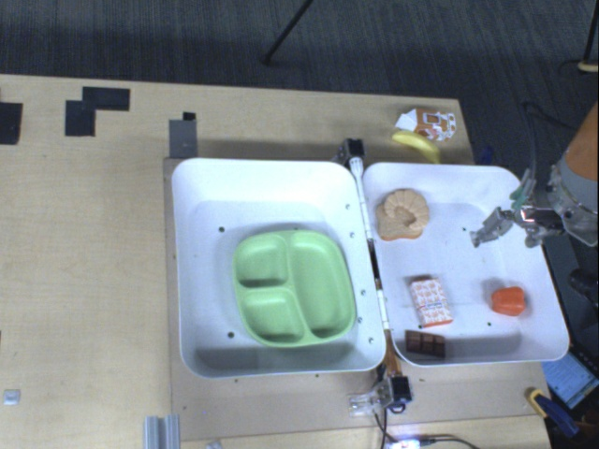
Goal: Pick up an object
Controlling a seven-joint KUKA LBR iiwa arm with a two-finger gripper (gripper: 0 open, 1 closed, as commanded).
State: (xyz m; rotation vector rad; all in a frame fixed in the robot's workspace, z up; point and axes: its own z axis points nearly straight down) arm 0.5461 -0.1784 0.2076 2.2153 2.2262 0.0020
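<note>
The right bin point(468, 190) holds a tan bread roll point(403, 212) at its back left, a small white and red carton point(430, 302), a dark brown bar point(429, 344) at the front edge, and an orange-red lump point(508, 299) at the front right. My gripper point(508, 230) hangs over the right side of this bin, above and behind the orange-red lump. Its fingers are spread apart, with nothing between them.
The left bin point(201, 251) holds a green divided plate point(293, 286). A yellow banana-like item and a small packet point(423, 129) lie on the bench behind the right bin. A black clamp point(353, 150) sits at the back where the two bins meet.
</note>
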